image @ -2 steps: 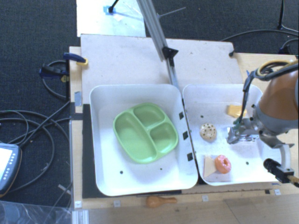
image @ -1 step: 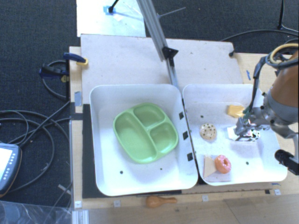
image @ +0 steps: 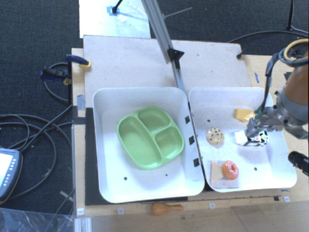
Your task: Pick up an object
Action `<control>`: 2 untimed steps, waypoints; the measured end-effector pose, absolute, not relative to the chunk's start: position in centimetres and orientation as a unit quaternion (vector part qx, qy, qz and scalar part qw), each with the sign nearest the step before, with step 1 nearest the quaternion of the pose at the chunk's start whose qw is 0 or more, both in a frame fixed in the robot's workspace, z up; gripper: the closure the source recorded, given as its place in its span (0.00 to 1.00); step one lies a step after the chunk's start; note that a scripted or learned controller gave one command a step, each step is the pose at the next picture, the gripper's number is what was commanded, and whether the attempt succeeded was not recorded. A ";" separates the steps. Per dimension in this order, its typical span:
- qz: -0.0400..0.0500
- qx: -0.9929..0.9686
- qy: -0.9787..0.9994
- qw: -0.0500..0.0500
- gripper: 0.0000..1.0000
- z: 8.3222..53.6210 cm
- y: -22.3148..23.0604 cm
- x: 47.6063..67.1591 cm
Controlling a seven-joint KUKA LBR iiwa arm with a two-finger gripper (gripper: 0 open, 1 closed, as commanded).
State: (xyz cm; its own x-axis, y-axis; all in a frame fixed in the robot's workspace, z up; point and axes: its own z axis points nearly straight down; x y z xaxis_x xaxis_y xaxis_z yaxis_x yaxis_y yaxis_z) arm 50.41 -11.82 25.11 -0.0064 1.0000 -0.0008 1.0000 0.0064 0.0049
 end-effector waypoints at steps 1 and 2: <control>0.002 0.703 0.711 0.000 1.00 24.7 -6.5 53.1; 0.002 0.703 0.711 0.000 1.00 25.5 -1.4 54.6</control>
State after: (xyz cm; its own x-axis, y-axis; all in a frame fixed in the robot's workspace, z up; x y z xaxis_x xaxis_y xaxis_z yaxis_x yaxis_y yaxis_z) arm 54.59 -1.44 25.49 -0.0115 0.9999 0.0022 0.9999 0.0115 0.0031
